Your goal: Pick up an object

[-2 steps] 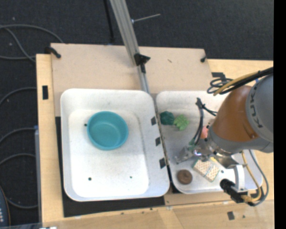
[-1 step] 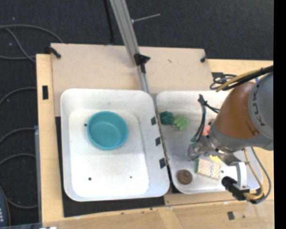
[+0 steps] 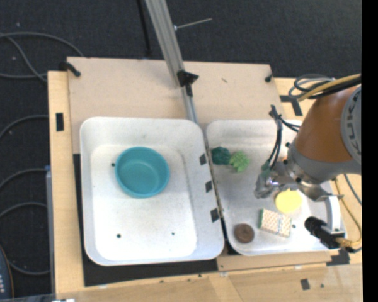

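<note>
Right white bin [image 3: 239,131] — yellow object [image 3: 288,200] just beside the fingers [image 3: 264,187].

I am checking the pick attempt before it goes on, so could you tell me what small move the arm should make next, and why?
Probably a short descent onto the yellow object. The gripper sits in the right bin just at that object's upper left edge, closer to it than to the patterned block, the brown disc or the green pieces. Nothing is visibly held.

One fixed camera high above the bench [image 3: 145,87], slanting down (both white bins [image 3: 101,168] in frame).
</note>
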### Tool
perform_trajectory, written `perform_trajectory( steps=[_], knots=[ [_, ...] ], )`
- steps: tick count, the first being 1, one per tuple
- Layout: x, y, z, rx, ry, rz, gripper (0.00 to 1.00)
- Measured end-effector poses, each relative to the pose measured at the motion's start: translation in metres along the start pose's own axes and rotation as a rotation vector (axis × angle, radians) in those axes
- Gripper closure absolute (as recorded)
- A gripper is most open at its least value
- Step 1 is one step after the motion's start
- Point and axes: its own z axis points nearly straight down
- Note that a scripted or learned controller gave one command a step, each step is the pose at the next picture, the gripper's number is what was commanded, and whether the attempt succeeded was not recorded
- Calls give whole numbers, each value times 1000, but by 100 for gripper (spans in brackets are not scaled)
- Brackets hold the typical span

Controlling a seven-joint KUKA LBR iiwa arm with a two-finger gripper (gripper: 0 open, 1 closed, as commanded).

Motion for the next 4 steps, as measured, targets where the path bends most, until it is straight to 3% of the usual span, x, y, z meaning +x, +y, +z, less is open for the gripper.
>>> perform_trajectory(
  steps=[1,2,3,4],
  knots=[
    [-1,3,-54,0,0,0,100],
    [49,25,-45,6,2,-4,100],
    [104,34,-54,6,3,-4,100],
    [155,58,-64,6,3,-4,100]
  ],
)
